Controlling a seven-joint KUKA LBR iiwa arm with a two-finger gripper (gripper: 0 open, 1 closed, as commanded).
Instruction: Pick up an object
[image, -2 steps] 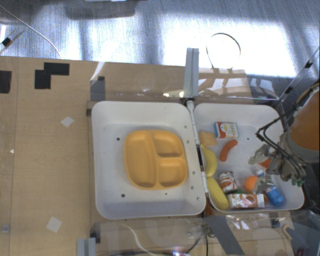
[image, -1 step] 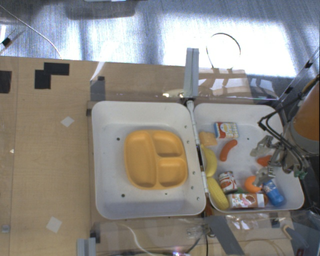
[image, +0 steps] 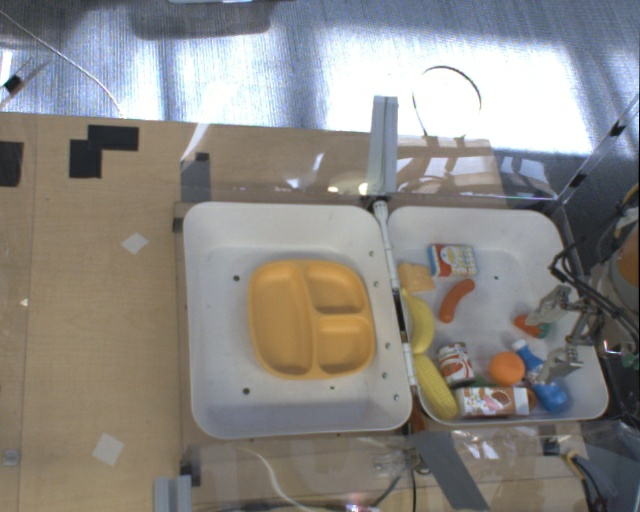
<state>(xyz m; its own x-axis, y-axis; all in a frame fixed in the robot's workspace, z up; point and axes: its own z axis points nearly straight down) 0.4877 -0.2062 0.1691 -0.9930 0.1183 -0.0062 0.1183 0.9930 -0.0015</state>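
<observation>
My gripper (image: 553, 338) hangs over the right edge of the right bin (image: 520, 235), open, its two metal fingers (image: 547, 308) spread apart front to back. Nothing sits between them. A small orange-red carrot-like piece (image: 527, 324) lies just left of the far finger. An orange (image: 507, 368) and a blue object (image: 548, 393) lie by the near finger. Further left are a sausage (image: 456, 298), a small carton (image: 452, 260), a tan slice (image: 416, 277), a banana (image: 422, 326), a corn cob (image: 435, 386), a can (image: 455, 361) and a lying bottle (image: 492, 401).
The left bin (image: 215, 300) holds a yellow divided plate (image: 312, 318). A grey post (image: 383, 145) stands behind the wall between the bins. Cables (image: 585, 285) trail at the right by the arm.
</observation>
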